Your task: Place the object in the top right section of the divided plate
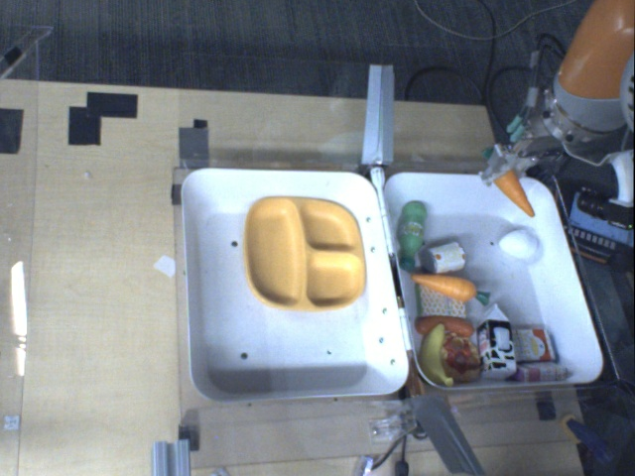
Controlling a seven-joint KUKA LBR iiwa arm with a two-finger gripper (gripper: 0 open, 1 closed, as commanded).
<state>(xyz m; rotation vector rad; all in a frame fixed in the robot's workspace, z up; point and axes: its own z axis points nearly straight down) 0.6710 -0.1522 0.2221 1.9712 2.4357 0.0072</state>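
1. Near end of right bin (pixel 585 360): banana, packets, second carrot, can, green bottle.
2. Left bin holds yellow divided plate (pixel 303 251).
3. Far right: hand (pixel 508 167) clamped on small orange carrot (pixel 516 190), over right bin's far corner.

Reaches in from the upper right of the camera view, a grey arm (pixel 592 107) with its orange band (pixel 598 53) bulking large above the wrist. Slants down and leftward toward the far right corner of the bench. Ends in a two-finger gripper (pixel 508 170), fingers drawn together on the thick end of an orange carrot (pixel 517 192), whose tip points down and to the right. Carries thin cables and teal fittings along the wrist.
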